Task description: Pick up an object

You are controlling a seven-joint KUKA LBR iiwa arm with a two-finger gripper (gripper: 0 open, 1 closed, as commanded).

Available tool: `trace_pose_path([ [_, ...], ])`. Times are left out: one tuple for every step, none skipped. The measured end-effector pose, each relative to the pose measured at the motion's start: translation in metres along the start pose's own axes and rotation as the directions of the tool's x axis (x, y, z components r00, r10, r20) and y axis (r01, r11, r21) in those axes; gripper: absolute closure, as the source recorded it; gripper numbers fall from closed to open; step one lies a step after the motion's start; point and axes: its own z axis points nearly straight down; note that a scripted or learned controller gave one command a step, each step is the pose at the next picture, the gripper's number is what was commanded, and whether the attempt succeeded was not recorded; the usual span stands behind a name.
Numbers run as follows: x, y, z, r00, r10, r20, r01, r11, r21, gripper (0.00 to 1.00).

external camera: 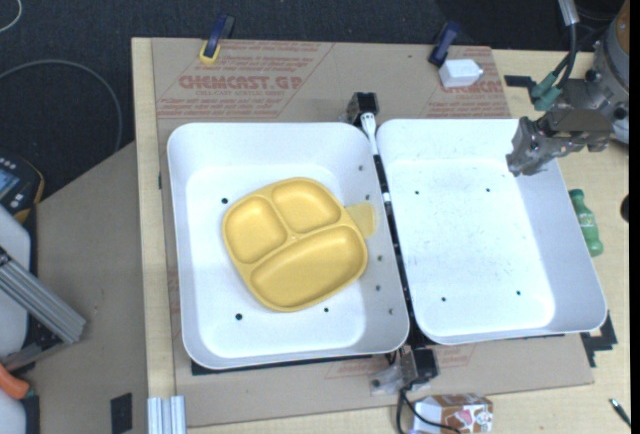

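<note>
A yellow plate (293, 242) with three compartments lies flat in the left bin (190, 162), near its middle and slightly toward the right wall, with one small tab at its right edge pointing at the divide between the bins. The right bin (560, 307) sits just beside the left one, their inner rims touching along a dark strip. The end effector (527, 154) hangs over the upper right corner of the right bin, well apart from the plate; whether it is released or clenched I cannot tell, as it shows as a dark grey lump with nothing visible in it. Cables run up from the wrist toward the top right. Both bins rest on a tabletop (300, 77) covered with brown printed board. A small white block (460, 73) lies on the board above the right bin, and a green object (586, 222) lies just outside that bin's right rim.
</note>
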Motion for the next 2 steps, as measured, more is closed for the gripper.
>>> trace_pose_path([
  [0.095, -0.002, 0.05, 1.0, -0.007, -0.003, 0.007, 1.0, 0.012, 1.0],
  [0.143, 0.0, -0.019, 1.0, -0.004, -0.004, 0.003, 1.0, -0.003, 1.0],
])
